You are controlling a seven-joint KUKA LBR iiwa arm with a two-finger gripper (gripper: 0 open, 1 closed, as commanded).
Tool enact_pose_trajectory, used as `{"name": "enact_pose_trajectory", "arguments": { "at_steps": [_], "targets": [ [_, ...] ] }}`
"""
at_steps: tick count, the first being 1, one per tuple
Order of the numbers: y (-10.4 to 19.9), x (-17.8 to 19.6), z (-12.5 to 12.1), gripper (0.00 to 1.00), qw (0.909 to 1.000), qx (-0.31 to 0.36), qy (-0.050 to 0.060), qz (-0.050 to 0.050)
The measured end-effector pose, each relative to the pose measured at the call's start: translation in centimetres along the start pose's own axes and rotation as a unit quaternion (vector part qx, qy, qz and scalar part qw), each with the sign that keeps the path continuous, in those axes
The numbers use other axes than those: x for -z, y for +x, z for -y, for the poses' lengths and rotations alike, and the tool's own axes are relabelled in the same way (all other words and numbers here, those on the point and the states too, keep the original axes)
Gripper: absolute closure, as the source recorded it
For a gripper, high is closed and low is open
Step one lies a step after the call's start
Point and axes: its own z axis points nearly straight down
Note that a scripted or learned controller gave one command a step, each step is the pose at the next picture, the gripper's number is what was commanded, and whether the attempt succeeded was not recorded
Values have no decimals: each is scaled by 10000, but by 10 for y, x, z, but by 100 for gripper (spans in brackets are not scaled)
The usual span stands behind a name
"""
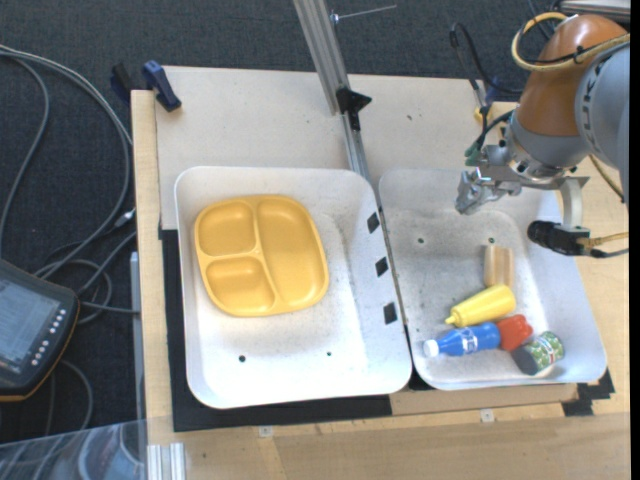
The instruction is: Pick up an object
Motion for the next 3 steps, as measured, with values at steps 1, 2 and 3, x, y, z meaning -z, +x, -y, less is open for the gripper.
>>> {"name": "enact_pose_trajectory", "arguments": {
  "at_steps": [1,2,3],
  "targets": [
    [0,64,4,100,10000,1,-11,3],
    [0,94,2,100,10000,2,7,-1],
    [56,85,-13,100,10000,28,21,-11]
  ]
}}
